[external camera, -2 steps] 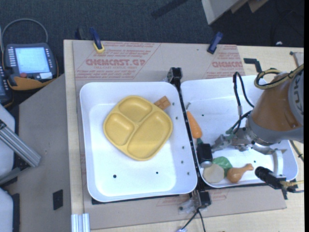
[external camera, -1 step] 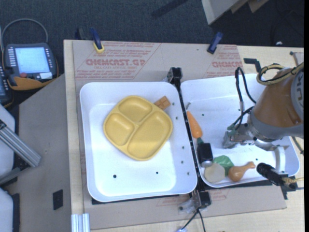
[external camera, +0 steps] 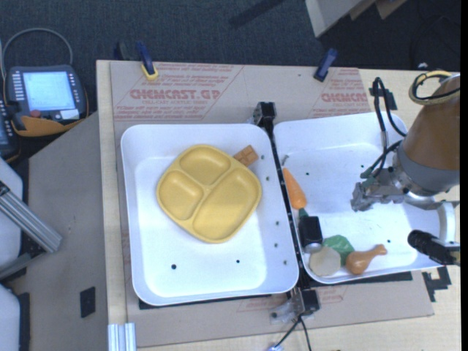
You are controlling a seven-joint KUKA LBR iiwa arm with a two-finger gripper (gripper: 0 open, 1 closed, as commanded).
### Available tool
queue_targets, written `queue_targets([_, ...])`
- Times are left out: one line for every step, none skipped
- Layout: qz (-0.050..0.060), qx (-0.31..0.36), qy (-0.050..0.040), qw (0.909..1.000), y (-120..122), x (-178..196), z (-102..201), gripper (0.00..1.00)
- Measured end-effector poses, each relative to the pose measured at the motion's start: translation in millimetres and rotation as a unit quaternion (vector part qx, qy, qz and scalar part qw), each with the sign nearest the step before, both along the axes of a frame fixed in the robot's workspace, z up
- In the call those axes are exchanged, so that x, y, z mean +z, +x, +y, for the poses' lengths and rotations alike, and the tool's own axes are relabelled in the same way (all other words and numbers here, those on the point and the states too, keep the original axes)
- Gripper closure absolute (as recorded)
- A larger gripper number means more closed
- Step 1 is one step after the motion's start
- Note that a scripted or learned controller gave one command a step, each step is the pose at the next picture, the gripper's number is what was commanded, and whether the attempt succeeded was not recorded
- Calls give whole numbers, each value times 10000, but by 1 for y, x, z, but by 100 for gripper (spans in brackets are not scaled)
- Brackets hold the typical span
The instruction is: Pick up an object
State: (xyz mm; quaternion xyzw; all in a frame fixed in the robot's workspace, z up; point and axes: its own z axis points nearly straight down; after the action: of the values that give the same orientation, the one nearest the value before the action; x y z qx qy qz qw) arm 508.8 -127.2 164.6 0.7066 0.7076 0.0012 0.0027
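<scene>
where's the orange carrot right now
The orange carrot lies in the right white bin, against its left wall, just above a small black block.

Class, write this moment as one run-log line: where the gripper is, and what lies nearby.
gripper: over right bin, nothing seen between fingers | carrot, drumstick: lying in right bin | yellow plate: left bin
</scene>
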Motion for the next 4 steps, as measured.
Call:
queue_targets([0,1,0,10000,-2,44,5,100])
queue_targets([5,-1,1,10000,-1,67,5,100])
queue_targets([13,22,11,10000,15,75,60,100])
queue_targets([12,22,14,10000,31,81,109,100])
